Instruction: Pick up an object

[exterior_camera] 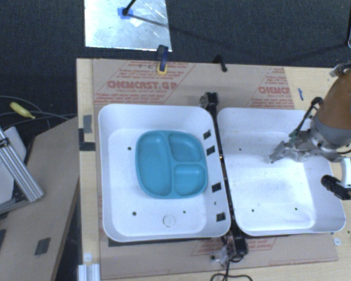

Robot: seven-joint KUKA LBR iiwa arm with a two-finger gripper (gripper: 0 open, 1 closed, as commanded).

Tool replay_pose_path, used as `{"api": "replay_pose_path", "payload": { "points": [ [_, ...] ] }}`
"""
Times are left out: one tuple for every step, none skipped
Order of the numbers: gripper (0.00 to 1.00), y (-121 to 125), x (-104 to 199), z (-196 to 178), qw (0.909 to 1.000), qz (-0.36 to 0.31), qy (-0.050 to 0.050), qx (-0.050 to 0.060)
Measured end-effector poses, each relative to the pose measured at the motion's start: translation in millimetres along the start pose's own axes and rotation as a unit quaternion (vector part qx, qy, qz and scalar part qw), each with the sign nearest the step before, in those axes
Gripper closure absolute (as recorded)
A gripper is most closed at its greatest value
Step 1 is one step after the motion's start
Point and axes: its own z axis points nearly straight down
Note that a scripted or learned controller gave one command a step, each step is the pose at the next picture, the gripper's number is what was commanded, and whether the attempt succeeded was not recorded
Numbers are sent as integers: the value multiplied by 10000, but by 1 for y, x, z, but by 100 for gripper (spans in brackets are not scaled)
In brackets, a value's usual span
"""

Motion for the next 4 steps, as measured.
{"api": "replay_pose_path", "payload": {
  "points": [
    [100, 4, 1, -12, 10000, -18, -9, -45],
    [100, 5, 1, -23, 10000, -21, -15, -65],
    [100, -47, 67, -107, 10000, -51, 9, -49],
    [100, -73, 163, -217, 9999, -87, 18, -84]
  ]
}}
